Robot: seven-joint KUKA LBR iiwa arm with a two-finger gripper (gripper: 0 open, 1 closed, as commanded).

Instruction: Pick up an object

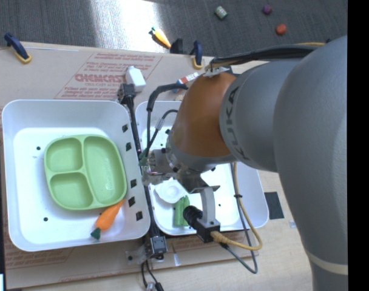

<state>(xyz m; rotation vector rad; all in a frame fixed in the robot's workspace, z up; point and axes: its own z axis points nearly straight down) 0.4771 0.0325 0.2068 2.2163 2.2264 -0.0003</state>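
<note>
A grey arm (281, 108) w/ orange band is seen lowered into the right bin (254, 205), its wrist blocking most of that bin from above. The gripper (172, 183) is judged to sit approx. under the wrist, low in the bin; whether it is spread or pressed together cannot be told, as it is covered by the arm's own bulk.

Just below the tool, a white disc-like item (168, 193) is seen on the bin floor, w/ a green item (181, 214) touching or just beside it, nearer the bin's front edge. Neither is shown lifted. Which of the two is being targeted cannot be told.

Well to the tool's left, across the divider, the left bin (14, 120) is seen w/ a green plate (85, 171) of three compartments and a carrot (107, 218) lying just beside the plate's lower rim, on the bin floor.

Progress, as judged: approach done, descent prob. done or nearly so. Left to do: a confirmed grasp and a lift. No object is seen held.
</note>
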